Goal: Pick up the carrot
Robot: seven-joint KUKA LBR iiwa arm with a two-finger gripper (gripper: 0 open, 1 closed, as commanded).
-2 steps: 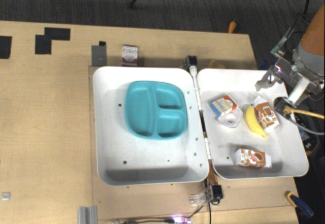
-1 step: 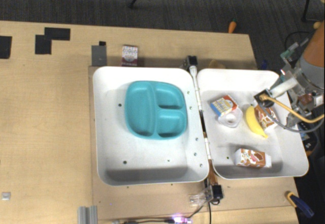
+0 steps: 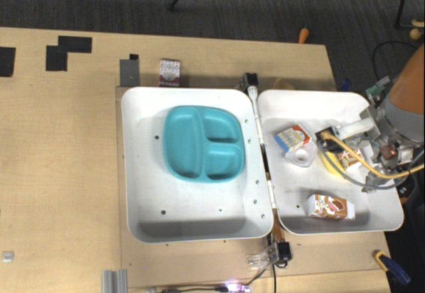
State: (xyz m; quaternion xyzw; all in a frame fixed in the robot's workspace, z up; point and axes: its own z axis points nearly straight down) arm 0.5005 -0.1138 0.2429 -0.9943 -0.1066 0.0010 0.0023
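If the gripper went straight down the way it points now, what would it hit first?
The gripper would likely meet the floor of the right white bin near its right wall; depth is unclear.

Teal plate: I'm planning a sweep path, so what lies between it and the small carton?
Camera view shows nothing loose between plate and carton: only left bin floor, the bins' adjoining rims, then right bin floor.

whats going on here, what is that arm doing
The arm reaches in from the right, its gripper low over the right side of the right bin. A small carton, a white cup and a brown-and-white packet lie loose in that bin. A teal divided plate sits in the left bin. Whether the gripper holds anything cannot be told.
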